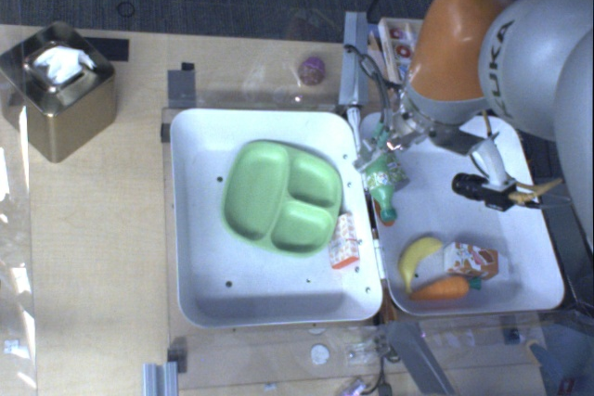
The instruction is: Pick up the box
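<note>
From above, the gripper (390, 146) hangs over the right bin's (548, 278) left wall beside a green bottle (382, 179); I cannot tell how its jaws stand. The box (345, 243) lies in the left bin (200, 292), down-left of them, long axis nearly upright, wedged between the green tray (278, 195) and the right wall.

A green divided plate (281, 197) lies in the middle of the left white bin (200, 292). In the right white bin (543, 287), a yellow banana (418, 258) sits at the near edge with an orange carrot (441, 289) just beside it, touching it or nearly so. A green bottle-like thing (382, 183), hard to make out, lies along that bin's left wall. On the counter (93, 246), far left, stands a brown tissue holder (60, 93). A small purple object (313, 69) rests beyond the left bin.
</note>
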`<action>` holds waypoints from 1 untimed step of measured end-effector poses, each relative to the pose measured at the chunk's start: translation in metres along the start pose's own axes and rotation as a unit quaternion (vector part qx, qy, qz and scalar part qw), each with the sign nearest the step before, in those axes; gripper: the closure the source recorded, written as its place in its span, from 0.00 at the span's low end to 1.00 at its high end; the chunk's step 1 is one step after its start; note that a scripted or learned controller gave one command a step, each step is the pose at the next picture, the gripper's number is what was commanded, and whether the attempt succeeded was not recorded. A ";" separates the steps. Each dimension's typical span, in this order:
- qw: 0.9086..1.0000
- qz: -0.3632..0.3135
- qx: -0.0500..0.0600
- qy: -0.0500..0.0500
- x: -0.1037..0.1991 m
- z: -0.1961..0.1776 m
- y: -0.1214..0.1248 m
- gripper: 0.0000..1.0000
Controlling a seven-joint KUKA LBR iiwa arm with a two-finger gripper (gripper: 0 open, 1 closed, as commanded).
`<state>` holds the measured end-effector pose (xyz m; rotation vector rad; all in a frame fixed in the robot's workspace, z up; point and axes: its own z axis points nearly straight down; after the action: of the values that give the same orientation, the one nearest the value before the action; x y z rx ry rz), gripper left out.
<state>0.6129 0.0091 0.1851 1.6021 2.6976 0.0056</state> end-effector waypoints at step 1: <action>0.995 0.103 0.001 0.000 0.090 0.000 -0.093 1.00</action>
<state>0.4877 0.0440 0.1846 1.8722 2.5200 0.0054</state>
